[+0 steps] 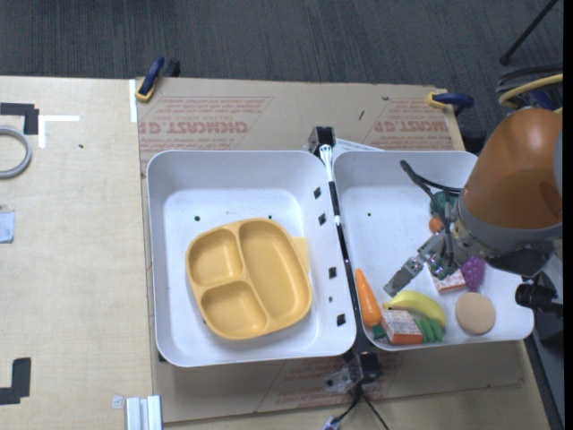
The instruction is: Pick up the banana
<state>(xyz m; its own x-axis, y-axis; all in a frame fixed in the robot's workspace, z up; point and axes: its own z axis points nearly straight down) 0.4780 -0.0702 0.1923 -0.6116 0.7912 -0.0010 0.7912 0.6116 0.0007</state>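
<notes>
Now, line by line:
Banana [419,305]: lies in the right bin [376,195], front part, between carrot [367,297] and round bun [474,313].
Gripper [405,279]: just above the banana, fingers spread, pinching nothing.
Left bin [224,173]: yellow divided plate [248,278].

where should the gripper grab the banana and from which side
Probably at the middle of the banana, from straight above. It lies flat in the right bin, curving left to right, so the fingers should close across its narrow width. The carrot and green toy crowd its ends; the gripper hovers just above-left.
</notes>
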